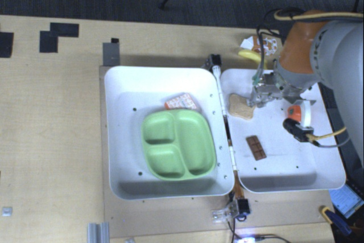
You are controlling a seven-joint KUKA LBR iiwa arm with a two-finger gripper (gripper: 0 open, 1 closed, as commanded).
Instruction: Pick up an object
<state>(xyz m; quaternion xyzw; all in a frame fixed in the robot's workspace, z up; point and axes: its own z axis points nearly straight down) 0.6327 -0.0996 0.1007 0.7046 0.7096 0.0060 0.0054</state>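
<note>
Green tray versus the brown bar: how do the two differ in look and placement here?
The green tray is large, rounded and split into three compartments; the brown bar is small, narrow and dark with segments. The tray lies in the left bin, partly covering a red-and-white packet; the bar lies in the right bin, apart from the tan piece near the gripper. Both lie flat, ungrasped.

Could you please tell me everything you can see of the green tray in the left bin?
The green tray is a pale green, smooth, plastic-looking plate with rounded corners and three compartments: two smaller ones on its left side, one long one on its right. It lies flat, right side up and slightly turned, on the floor of the left bin. A small red-and-white packet lies at its far edge, seemingly touching it. Its compartments hold nothing.
</note>
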